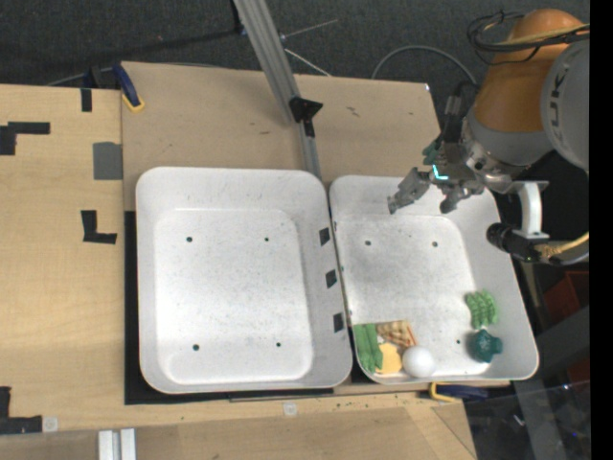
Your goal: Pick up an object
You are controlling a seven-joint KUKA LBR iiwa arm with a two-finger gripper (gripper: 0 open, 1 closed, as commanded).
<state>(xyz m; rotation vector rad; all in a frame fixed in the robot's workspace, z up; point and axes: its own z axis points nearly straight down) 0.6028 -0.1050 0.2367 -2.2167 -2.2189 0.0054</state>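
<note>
My gripper (426, 199) hangs over the far edge of the right bin (402, 257), its two fingers spread open with nothing between them. Along that bin's near edge lie a green and yellow item (369, 345), a tan patterned piece (395, 333) and a white ball (418, 361). A light green ridged object (482, 307) and a teal object (483, 345) sit by the bin's right near corner. All of these lie well below the gripper in the view.
The left bin (230, 276) lies beside the right one. A grey metal bar (273, 56) slants down to the gap between the bins. Black clips (330, 278) sit along the divide. The orange and grey arm (522, 94) fills the upper right.
</note>
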